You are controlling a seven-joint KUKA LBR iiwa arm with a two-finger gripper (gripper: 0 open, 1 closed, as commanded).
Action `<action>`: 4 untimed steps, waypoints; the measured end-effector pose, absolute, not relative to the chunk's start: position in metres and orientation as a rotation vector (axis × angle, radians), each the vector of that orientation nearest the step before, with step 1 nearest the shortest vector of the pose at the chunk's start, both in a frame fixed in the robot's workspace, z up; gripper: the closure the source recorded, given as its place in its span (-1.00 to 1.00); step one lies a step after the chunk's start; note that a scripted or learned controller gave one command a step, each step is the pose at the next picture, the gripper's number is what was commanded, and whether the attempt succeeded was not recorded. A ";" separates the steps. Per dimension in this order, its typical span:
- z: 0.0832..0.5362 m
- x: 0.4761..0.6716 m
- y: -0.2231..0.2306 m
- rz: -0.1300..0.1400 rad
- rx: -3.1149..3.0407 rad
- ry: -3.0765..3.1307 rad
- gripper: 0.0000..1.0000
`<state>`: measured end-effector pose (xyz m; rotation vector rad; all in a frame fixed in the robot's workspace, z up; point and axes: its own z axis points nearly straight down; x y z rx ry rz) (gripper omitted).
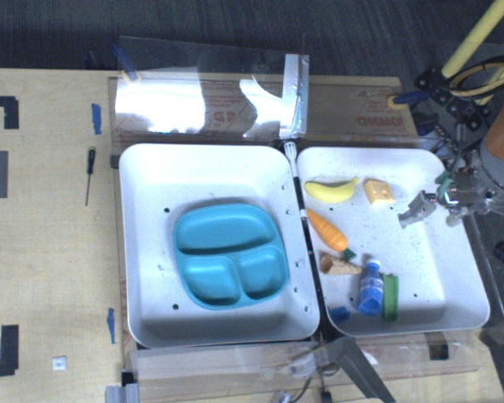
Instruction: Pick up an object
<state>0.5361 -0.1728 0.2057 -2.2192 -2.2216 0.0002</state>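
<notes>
The right bin (pixel 420 305) holds several small objects. A yellow banana (pixel 330 191) and a pale yellow block (pixel 380 191) lie near its far side. An orange carrot (pixel 328 229) lies by its left wall, with a small brown piece (pixel 340 265) below it. A blue bottle (pixel 370 288) and a green object (pixel 391 296) lie side by side near the front. My gripper (pixel 433 211) hovers over the bin's right side, open, with nothing between its fingers. It is apart from all the objects.
The left bin (pixel 143 191) holds a blue divided plate (pixel 229 253). A small blue item (pixel 339 314) rests at the right bin's front left corner. Clear plastic sheeting (pixel 202 99) stands behind the bins. The arm (pixel 487 154) and yellow cabling (pixel 483 28) crowd the right.
</notes>
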 end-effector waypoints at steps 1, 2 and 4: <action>0.138 0.490 -0.132 0.004 -2.250 -2.187 -1.00; 0.088 0.481 -0.108 -0.004 -1.943 -2.475 -1.00; 0.092 0.498 -0.107 -0.001 -1.969 -2.449 1.00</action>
